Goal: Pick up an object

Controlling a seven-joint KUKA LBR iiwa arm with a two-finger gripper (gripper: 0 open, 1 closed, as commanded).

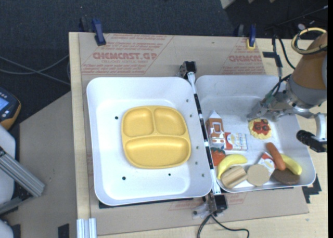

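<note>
While the hand (261,111) is hovering near the right bin's (229,83) far edge (finger state: cannot tell), the pizza slice (260,128) is lying just beside it; crowded neighbours are risking a missed grasp.

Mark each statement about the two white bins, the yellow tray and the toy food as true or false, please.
1. The yellow tray lies in the left bin. True.
2. The tray has three compartments holding food. False: there are three compartments, but no food lies in them.
3. The toy food is gathered in the right bin. True.
4. The claw is over the left bin. False: it is over the right bin, near the small pizza.
5. The banana lies near the right bin's front edge. True.
</note>
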